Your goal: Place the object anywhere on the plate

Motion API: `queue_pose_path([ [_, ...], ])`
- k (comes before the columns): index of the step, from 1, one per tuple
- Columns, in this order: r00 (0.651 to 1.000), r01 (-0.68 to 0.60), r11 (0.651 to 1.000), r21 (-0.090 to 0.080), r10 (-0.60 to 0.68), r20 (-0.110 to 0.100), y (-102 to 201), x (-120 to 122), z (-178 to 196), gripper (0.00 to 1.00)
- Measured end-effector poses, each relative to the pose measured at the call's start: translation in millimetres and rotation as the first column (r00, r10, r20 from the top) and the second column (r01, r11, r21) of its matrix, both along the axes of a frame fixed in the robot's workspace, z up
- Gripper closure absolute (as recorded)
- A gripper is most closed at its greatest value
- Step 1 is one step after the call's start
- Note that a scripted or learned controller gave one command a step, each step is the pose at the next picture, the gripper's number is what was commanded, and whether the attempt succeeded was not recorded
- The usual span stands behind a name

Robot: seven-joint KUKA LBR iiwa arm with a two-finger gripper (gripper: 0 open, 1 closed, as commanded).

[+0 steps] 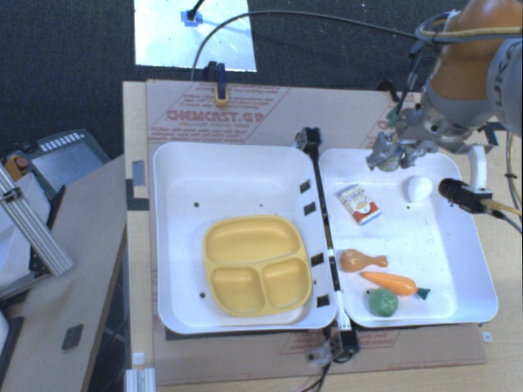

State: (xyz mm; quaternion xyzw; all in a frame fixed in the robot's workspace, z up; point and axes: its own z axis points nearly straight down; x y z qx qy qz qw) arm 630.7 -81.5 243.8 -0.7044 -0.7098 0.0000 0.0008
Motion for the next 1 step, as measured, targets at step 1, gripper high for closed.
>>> queue_pose_path([
  [1,1.000,0.000,1.000,0.000,0.000,0.000,38.3,-26.9,4.3,1.00],
])
